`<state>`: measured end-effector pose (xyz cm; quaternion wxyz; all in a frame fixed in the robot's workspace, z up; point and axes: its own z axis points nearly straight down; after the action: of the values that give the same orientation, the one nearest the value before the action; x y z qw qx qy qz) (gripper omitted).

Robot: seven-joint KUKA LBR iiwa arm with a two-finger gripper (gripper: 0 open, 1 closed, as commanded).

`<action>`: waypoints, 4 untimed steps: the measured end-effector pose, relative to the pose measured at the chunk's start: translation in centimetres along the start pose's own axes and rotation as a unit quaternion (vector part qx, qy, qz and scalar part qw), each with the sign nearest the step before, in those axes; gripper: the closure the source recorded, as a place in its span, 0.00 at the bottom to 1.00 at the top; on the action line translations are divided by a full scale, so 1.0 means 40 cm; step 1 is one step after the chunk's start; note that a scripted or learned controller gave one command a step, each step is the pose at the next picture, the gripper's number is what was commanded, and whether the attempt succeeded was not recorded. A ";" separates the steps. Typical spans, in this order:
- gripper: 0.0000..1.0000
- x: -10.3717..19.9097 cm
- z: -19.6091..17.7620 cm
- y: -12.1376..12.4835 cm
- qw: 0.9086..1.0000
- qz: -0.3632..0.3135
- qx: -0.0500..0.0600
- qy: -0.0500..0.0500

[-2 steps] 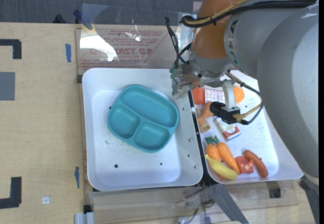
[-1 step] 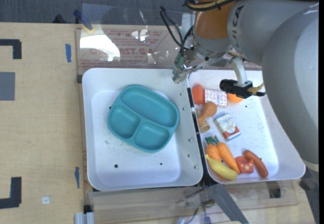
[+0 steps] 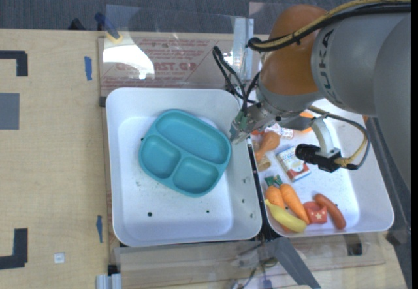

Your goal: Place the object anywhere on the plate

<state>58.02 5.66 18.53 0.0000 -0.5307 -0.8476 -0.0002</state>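
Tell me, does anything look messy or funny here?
Nothing is spilled or broken. The blue plate sits a bit crooked in the left bin, and the toy foods lie piled in the right bin.

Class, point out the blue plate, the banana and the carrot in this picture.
blue plate [image 3: 185, 151], camera view, on its large upper compartment.
banana [image 3: 286, 216], camera view, middle of its yellow body.
carrot [image 3: 292, 201], camera view, middle of its orange body.
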 end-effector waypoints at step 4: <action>1.00 0.018 -0.002 0.022 0.928 -0.372 -0.001 -0.001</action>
<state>58.50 6.71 18.62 -0.0014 -0.1774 -0.9841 -0.0008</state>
